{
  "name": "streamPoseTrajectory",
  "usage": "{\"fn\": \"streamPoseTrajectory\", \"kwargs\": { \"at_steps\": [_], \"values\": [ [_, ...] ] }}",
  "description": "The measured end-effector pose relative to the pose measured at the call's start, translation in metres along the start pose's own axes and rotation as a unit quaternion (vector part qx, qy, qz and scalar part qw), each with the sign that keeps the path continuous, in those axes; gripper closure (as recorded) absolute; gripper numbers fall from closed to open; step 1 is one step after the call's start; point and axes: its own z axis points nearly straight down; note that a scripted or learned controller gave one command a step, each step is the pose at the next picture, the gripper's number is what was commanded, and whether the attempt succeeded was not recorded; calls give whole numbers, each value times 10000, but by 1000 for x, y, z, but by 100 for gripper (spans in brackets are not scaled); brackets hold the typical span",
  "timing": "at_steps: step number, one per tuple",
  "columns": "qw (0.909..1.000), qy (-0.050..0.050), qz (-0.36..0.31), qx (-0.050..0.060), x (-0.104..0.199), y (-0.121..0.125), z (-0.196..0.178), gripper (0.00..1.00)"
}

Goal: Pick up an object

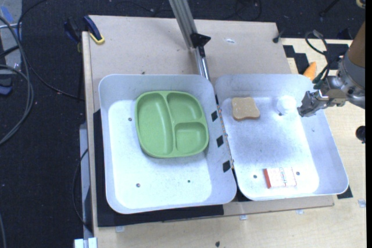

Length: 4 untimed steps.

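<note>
Nothing is yet lifted: the toast-like slice [245, 108], a small white object [285, 104] and a flat packet [281, 177] are seen lying in the right bin [325, 142], while the tool [307, 107], its state not discernible, is poised at the bin's far right edge.

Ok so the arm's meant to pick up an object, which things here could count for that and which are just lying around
For the job:
- gripper, at the right bin's right edge
- slice of bread, right bin
- small white object, right bin, nearest the gripper
- red and white packet, right bin
- green divided plate, left bin

Lying about:
- cables on the floor
- metal pole behind the bins
</note>
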Motion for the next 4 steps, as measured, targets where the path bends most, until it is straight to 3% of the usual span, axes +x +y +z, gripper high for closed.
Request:
{"fn": "streamPoseTrajectory", "kwargs": {
  "at_steps": [1,4],
  "values": [
    [10000,14,-17,23,50,0,-7,100],
    [10000,17,-23,37,214,-8,32,100]
  ]
}}
